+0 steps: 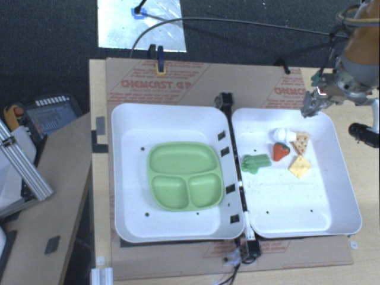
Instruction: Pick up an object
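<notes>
Poised at about two o'clock in the camera view, the tool (311,107) hangs over the far rim of the right bin (338,159), and whether it is spread or pressed together cannot be told from this slant. Nothing shows between its tips.

Nearest the camera, at six o'clock, clips and a bit of cable (243,255) sit where the two bins meet. The left bin (127,159) holds a green divided plate (184,176), with one long compartment on its far side and two smaller ones on its near side. In the right bin the task's things lie in a loose cluster toward three o'clock: a yellow wedge (300,167), a red strawberry-like piece (281,152), a green leafy piece (256,162) just left of it, a tan cracker-like piece (301,143) and a small white piece (283,135) at the far side of the group. The tool is apart from all of them, beyond the cluster.

Under the bins, brown protective sheet covers the tabletop (249,79), printed in red with the repeated word "CHEMCAST" (the letters after it look like "GP", though that is hard to read). A blue and yellow clamp (159,59) grips its far edge at twelve o'clock.

Beyond, the grey arm (356,79) comes in from the right, its orange band (363,46) above the wrist, the wrist angled down and leftward. A shiny metal sheet (142,16) lies at eleven o'clock.
</notes>
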You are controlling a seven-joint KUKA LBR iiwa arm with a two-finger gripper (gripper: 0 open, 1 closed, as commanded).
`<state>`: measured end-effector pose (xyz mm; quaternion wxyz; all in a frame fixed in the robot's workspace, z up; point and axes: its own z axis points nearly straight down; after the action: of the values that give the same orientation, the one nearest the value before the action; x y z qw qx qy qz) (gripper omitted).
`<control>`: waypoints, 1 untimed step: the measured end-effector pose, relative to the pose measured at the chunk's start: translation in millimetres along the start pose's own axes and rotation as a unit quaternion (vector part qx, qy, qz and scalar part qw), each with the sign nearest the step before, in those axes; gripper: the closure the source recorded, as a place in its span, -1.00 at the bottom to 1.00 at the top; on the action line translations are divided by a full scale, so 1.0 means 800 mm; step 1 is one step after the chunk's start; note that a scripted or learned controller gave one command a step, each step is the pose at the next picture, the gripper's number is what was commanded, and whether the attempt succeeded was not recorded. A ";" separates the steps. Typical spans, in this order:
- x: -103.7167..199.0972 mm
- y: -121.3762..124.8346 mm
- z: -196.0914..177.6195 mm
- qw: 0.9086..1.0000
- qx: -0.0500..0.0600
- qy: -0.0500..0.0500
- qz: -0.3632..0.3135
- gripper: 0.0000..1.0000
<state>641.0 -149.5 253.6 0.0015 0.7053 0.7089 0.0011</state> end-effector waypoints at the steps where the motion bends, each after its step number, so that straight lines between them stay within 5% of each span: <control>1: 0.079 0.006 0.010 1.000 0.001 0.001 -0.002 1.00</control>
<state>645.7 -86.1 245.4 0.0003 0.7036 0.7106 0.0013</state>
